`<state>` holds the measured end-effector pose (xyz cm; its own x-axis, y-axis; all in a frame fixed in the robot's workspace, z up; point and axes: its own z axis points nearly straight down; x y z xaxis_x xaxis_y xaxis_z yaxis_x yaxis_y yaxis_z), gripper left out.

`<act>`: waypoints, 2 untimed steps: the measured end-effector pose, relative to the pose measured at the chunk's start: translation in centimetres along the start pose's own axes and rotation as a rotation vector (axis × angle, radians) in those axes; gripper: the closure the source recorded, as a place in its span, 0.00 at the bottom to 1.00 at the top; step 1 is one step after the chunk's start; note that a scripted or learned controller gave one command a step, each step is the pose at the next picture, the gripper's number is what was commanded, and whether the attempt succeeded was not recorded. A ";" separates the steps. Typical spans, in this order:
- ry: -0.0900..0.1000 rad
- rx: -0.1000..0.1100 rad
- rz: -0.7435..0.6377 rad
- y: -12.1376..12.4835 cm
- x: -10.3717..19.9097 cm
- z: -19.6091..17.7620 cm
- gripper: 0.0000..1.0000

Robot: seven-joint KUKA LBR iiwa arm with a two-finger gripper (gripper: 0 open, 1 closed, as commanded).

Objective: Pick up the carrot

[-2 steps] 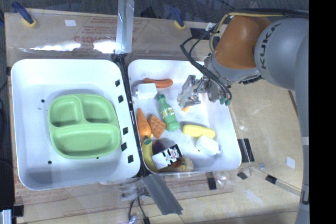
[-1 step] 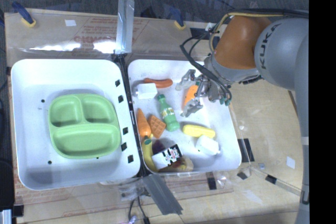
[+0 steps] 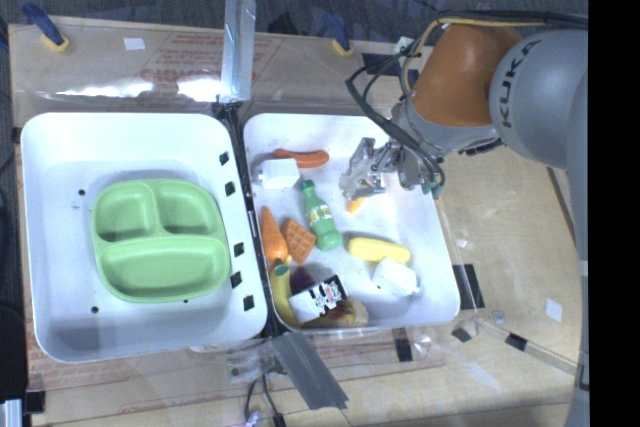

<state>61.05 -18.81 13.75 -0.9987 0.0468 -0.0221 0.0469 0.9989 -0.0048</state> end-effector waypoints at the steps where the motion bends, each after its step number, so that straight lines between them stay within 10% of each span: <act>1: 0.001 0.000 -0.001 0.0 0.0 0.0 0.00; 2: -0.010 0.002 -0.004 0.0 -0.2 -1.1 1.00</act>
